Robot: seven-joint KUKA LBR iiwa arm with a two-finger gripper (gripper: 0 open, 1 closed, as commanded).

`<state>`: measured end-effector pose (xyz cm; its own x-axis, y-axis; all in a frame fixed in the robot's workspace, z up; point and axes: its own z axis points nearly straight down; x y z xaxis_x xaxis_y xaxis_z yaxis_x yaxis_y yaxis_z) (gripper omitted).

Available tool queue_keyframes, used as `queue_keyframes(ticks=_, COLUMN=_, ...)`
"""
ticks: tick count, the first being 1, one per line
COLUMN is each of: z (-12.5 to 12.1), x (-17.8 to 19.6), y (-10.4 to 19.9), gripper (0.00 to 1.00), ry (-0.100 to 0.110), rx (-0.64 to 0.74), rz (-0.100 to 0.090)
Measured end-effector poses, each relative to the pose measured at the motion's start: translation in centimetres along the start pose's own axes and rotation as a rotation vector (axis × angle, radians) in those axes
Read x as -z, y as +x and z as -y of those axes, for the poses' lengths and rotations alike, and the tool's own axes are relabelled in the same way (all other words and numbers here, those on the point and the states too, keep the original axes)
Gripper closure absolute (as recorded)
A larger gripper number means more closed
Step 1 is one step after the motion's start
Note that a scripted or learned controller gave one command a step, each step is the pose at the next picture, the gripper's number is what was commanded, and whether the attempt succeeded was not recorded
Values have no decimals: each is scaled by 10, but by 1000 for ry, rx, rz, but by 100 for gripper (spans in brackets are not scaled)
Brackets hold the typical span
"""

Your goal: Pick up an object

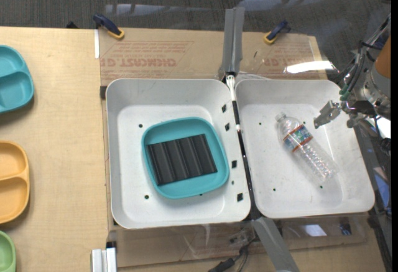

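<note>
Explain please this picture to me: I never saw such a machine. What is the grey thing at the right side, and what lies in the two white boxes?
The camera looks down from above on a bench. The grey thing is a robot arm; its gripper, the part that grasps, hangs over the right bin. It holds nothing. In that bin lies a clear plastic bottle on its side. In the left bin sits a teal tray with a dark ribbed inside. At the bench's left edge lie coloured plates.
</note>
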<state>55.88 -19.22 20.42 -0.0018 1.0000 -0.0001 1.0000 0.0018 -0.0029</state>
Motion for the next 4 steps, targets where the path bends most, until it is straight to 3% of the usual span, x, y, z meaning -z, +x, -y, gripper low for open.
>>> queue_keyframes(ticks=1, z=-21, x=-87, y=21, gripper=0, ry=-30, rx=63, rz=5)
queue_keyframes(ticks=2, z=-25, x=-113, y=64, gripper=0, ry=-1, rx=121, rz=0)
queue_keyframes(ticks=3, z=-90, x=-113, y=54, gripper=0, ry=-2, rx=108, rz=1)
queue_keyframes(ticks=4, z=-90, x=-104, y=54, gripper=100, ry=-1, rx=111, rz=3)
